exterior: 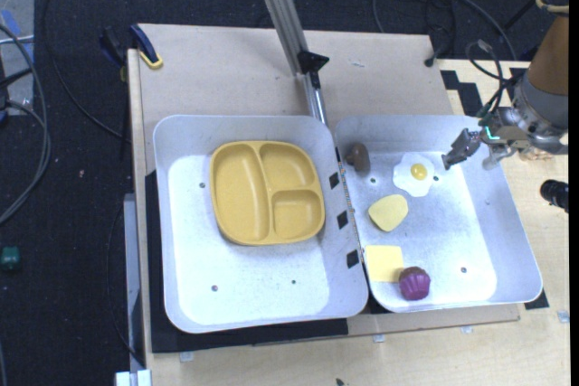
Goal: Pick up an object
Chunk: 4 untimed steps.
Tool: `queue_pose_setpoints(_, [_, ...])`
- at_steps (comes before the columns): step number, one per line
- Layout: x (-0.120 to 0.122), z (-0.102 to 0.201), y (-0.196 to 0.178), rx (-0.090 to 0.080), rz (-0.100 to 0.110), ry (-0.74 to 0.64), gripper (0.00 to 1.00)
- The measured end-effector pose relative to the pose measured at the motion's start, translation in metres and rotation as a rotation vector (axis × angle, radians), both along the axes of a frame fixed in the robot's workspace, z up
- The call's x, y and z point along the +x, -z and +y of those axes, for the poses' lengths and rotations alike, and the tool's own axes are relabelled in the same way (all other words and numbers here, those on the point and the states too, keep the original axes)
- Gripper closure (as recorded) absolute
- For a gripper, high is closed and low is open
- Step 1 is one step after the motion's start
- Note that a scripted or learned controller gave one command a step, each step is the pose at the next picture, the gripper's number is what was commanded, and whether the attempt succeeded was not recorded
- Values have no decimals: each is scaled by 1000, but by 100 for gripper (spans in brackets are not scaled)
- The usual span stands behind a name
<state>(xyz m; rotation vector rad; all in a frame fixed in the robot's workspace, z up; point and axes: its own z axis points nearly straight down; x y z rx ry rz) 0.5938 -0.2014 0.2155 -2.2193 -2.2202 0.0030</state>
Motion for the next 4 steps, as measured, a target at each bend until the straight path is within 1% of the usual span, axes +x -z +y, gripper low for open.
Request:
queue_pose_setpoints(1, [1, 0, -2, -1, -4, -1, 0])
queue_pose_setpoints(2, [1, -1, 41, 0, 0, 0, 0])
queue_pose_setpoints(3, [-2, 0, 106, 1, 2, 1, 0])
queue_pose_setpoints(4, [-2, 0, 124, -1, -3, 0, 0])
